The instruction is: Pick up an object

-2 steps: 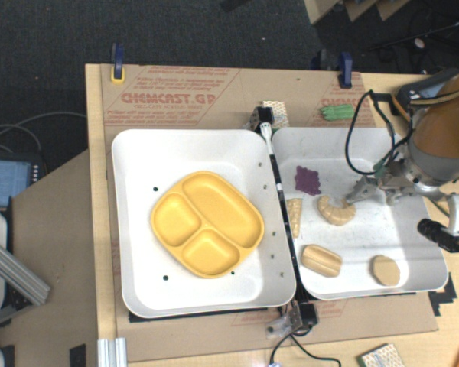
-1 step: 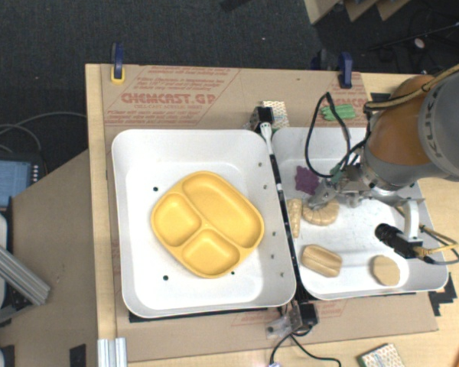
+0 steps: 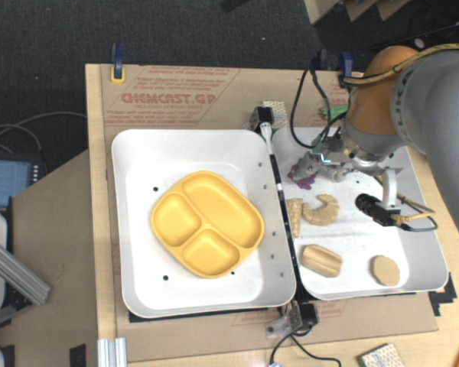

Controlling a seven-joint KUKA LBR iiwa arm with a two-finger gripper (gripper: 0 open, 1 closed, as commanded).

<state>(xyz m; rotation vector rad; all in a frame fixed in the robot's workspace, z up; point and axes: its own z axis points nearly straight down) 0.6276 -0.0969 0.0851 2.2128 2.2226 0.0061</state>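
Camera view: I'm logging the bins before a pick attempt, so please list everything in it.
bench: 1, brown with red lettering, under both bins
left bin: 1, white, left side of the bench
divided plate: 1, yellow, middle of the left bin
right bin: 1, white, beside the left bin
purple piece: 1, purple, rear left of the right bin
croissant shape: 1, tan, middle of the right bin
stick: 1, pale tan, by the right bin's left wall
roll: 1, tan, front left of the right bin
round piece: 1, tan, front right of the right bin
arm: 1, grey and orange, from the right
gripper: 1, over the right bin's rear, beside the purple piece
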